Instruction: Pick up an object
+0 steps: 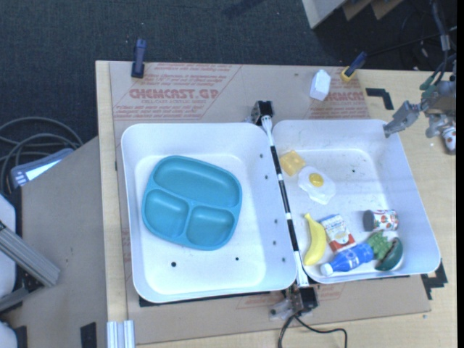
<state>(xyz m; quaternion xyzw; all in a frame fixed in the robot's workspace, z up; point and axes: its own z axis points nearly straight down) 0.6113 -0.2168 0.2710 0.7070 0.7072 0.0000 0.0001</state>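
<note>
The right bin (406, 172) holds several small items. A yellow block (291, 162) and a fried-egg toy (317, 183) lie near its left wall. A banana (315, 241), a small red-and-white carton (337, 231), a blue bottle (350, 259), a small can (381, 220) and a green vegetable (384, 249) crowd its near end. My gripper (426, 118) hangs at the view's right edge, above the far right corner of that bin, apart from every item.
A blue divided plate (191, 201) lies in the left bin (145, 267). A white block (320, 85) and a blue-and-yellow clip (353, 65) sit on the bench behind the bins. Another clip (138, 57) stands at the far left.
</note>
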